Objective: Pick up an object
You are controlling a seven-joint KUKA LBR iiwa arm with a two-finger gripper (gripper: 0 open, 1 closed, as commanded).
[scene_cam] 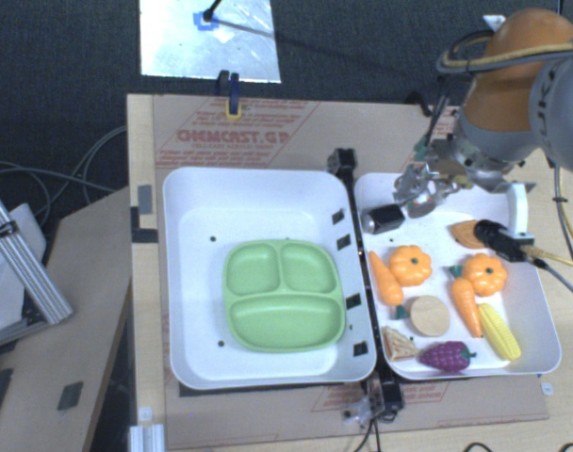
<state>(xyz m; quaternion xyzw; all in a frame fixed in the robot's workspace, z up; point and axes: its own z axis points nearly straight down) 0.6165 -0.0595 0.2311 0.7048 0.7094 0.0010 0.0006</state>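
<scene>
Hovering gripper (pixel 417 194) over right bin (pixel 541 347), pre-grasp; jaw state unclear; next needed descent onto pumpkin (pixel 411 265).

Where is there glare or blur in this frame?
Camera view: the shiny sheet behind the bench is washed out by glare; the gripper looks soft and blurred over the right bin; the green tray and toy food stay sharp, evenly lit with faint shadows.

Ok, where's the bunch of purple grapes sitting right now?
The purple grapes lie at the near edge of the right bin, between the sandwich wedge and the corn cob, below the round cookie.
</scene>
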